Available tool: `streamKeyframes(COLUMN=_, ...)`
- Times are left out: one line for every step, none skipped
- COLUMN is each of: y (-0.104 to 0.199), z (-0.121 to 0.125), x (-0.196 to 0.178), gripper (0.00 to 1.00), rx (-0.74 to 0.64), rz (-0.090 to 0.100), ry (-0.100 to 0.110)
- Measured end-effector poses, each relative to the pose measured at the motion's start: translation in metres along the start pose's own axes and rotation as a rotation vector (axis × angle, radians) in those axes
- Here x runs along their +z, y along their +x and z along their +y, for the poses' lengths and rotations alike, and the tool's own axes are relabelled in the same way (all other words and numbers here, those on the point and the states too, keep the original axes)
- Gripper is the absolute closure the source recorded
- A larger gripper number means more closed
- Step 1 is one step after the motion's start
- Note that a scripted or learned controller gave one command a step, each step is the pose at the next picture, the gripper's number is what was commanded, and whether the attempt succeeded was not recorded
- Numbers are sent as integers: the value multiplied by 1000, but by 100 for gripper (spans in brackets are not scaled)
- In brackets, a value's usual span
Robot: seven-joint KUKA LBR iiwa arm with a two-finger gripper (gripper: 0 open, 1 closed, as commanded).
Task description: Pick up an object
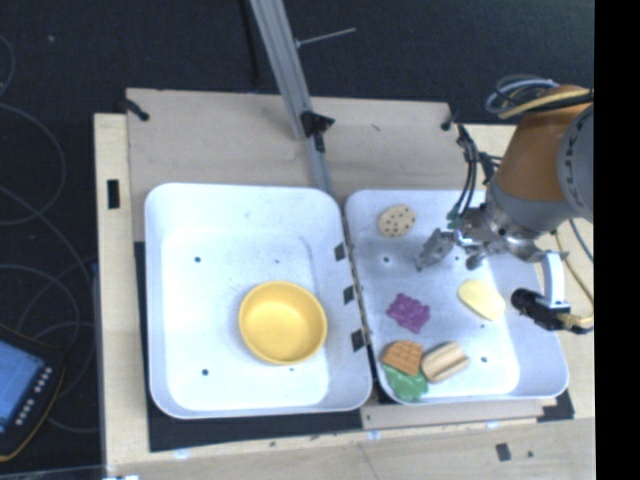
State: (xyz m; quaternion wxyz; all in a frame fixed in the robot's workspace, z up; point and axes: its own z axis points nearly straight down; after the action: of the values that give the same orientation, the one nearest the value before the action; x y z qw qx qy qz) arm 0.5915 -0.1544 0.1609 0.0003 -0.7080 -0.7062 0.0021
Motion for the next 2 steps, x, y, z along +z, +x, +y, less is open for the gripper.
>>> streamKeyframes(y=-1, z=2, x=-14, gripper=100, rx=4, rz=1, ry=-8)
streamKeyframes(y=8, z=1, x=-71, gripper=100, rx=-7, rz=2, ry=-11)
